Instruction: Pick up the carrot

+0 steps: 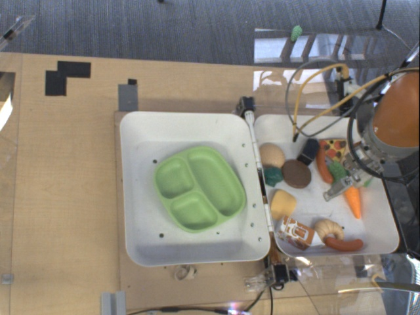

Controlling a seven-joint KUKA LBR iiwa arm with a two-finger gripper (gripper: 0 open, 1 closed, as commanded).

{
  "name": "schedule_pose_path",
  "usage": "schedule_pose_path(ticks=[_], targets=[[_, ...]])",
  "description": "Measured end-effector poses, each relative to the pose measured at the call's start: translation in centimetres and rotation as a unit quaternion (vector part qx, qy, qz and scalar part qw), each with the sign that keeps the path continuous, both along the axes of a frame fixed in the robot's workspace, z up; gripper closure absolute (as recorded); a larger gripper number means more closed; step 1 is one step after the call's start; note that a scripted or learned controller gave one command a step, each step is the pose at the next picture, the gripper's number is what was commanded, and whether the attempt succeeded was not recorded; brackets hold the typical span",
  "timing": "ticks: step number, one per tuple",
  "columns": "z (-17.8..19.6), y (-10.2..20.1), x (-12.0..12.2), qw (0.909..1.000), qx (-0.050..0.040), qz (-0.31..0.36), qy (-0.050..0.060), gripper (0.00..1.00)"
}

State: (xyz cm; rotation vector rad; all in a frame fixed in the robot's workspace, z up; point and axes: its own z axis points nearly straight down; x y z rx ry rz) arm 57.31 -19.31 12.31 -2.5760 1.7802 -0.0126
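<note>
Camera view: the gripper (338,188) hangs low over the right bin (392,241), fingers slightly parted, nothing between them. The carrot (354,201) lies on the bin floor just beside the fingertips, on their right, apparently clear of them. A sausage (342,244) lies below; a brown disc (296,174) sits to the left.

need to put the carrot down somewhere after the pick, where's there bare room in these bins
Left bin: a bare white border runs all round the green divided plate, widest along the near edge, and the plate's three compartments hold nothing. Right bin: crowded, with the carrot, sausage and other toy food close together under the end effector.
</note>
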Motion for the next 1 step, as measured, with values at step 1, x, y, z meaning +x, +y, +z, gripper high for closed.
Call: schedule_pose_path(ticks=[1], targets=[[-1.97, 0.25, 1.70, 0.9985, -0.0031, 0.054, -0.009, 0.00]])
